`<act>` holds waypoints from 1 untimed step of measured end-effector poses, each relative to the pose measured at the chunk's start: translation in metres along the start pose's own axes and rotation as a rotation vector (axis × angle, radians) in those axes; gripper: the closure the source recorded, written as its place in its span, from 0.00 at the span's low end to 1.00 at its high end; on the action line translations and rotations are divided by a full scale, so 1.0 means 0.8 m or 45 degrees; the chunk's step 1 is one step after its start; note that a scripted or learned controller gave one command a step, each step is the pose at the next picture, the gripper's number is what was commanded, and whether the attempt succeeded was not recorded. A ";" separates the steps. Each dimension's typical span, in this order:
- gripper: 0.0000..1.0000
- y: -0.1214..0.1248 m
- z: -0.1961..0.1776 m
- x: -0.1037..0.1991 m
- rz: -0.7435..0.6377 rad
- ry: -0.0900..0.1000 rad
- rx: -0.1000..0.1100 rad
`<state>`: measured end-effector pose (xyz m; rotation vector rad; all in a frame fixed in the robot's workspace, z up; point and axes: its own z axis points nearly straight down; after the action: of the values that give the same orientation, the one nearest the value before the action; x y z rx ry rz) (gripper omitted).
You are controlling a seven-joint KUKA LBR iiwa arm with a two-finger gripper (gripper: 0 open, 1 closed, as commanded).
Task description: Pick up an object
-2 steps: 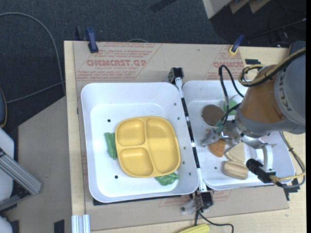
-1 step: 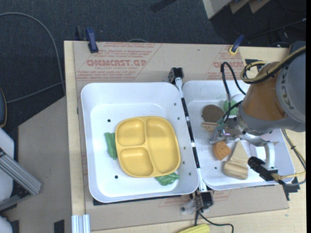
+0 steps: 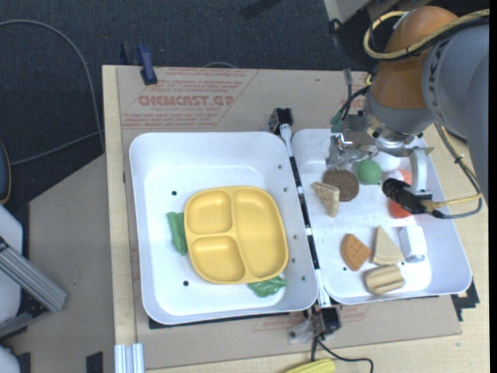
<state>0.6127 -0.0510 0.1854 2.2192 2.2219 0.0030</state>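
My gripper [image 3: 347,154] hangs over the far part of the right bin [image 3: 454,266], just above a round brown cookie [image 3: 342,185] and beside a green ball [image 3: 370,171]. No object shows in its grasp. A pale sandwich wedge [image 3: 328,199] lies against the cookie's left side. A red piece [image 3: 397,202] sits to the right, partly under the arm's cable. Nearer the front lie an orange cracker [image 3: 355,251], a tan triangle wedge [image 3: 384,245], a white block [image 3: 412,243] and a bread roll [image 3: 384,280].
The left bin [image 3: 151,169] holds a yellow divided plate [image 3: 235,233] with green leaf pieces [image 3: 177,231] at its left and front edges. The grey arm with its orange band [image 3: 404,61] and a yellow cable crosses the right bin's far right corner.
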 end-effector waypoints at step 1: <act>1.00 -0.052 0.007 -0.085 0.002 -0.001 0.006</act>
<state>0.5711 -0.1188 0.1792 2.2231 2.2217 -0.0031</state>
